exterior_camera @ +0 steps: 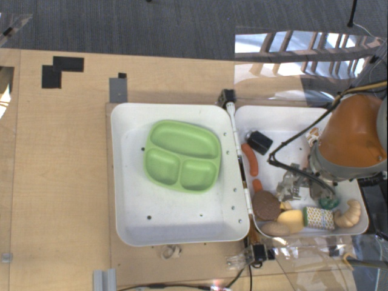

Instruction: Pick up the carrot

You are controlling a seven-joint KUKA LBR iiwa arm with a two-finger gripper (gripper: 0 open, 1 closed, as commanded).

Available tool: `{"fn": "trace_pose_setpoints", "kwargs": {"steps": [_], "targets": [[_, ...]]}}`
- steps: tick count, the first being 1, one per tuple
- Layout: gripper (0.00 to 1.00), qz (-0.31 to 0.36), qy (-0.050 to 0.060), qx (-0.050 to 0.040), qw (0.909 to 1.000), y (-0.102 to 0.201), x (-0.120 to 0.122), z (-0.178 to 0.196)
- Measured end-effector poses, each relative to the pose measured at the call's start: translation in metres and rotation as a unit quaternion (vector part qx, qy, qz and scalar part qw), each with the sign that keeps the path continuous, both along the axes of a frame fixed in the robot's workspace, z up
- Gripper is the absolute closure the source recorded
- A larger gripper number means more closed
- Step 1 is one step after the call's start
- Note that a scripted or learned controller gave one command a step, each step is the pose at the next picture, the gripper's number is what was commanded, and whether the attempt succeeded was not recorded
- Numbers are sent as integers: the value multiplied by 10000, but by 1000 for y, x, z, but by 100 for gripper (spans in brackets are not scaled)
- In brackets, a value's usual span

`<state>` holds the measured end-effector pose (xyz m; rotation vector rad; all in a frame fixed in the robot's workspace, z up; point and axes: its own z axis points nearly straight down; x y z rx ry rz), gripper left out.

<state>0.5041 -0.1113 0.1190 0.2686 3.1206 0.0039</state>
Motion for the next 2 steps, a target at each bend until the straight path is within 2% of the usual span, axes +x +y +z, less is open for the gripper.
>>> {"fn": "trace_pose_setpoints", "kwargs": {"steps": [1, 2], "targets": [[100, -87, -45, -18, 10000, 12, -5, 111], [0, -88, -21, -14, 10000, 12, -6, 109]]}}
